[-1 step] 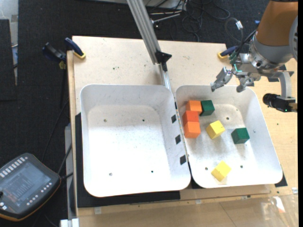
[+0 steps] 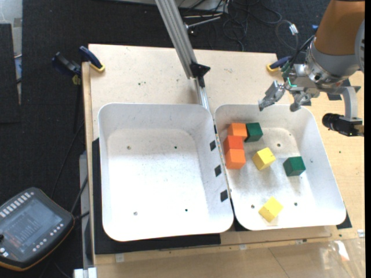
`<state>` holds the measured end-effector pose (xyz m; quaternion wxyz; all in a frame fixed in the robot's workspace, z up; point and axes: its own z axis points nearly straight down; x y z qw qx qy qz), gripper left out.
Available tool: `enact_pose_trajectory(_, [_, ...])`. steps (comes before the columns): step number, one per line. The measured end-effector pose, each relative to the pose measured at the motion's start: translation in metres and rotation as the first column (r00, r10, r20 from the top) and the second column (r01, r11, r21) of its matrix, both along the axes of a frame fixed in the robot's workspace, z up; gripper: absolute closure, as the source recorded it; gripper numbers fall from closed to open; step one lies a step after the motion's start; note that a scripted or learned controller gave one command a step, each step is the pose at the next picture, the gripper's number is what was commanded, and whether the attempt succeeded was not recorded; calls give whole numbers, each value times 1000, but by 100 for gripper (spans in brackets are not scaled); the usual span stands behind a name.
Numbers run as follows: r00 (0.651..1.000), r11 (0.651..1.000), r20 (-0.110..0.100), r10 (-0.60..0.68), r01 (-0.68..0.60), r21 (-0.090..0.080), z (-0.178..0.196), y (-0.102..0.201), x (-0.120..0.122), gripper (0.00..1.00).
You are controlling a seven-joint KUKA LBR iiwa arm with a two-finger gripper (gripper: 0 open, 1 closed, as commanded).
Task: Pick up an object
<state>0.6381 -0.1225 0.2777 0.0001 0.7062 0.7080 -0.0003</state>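
Objects to pick: six small wooden-looking blocks lay in the right shallow white bin [image 2: 324, 178], all loose on its floor.
Orange blocks: two orange cubes [image 2: 235, 145] stood touching each other in a short column near the bin's left wall, toward its far end.
Dark green cube by the orange ones [image 2: 253, 132]: it touched the upper orange cube on that cube's right side.
Yellow cube in the middle [image 2: 264, 158]: it sat tilted, just right of the orange pair and apart from them.
Second dark green cube [image 2: 294, 166]: it was further right, near the yellow one but not touching it.
Yellow block at the near end [image 2: 270, 209]: it lay alone, well apart from the others.
Two-finger gripper [image 2: 284, 98]: it hovered above the far rim of the right bin, over no block; its two fingers were spread apart with a clear gap, and nothing was between them.
Arm: the grey arm with the orange band [image 2: 342, 22] came in from the upper right.
Left shallow white bin [image 2: 116, 126]: it was beside the right one, their walls touching.
Bench: a pale wooden board [image 2: 151, 74] carried both bins.
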Motion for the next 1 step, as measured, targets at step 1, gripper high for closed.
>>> enact_pose_trajectory(1, [1000, 1000, -6, -2, 2, 1, -64, 5, -1, 0])
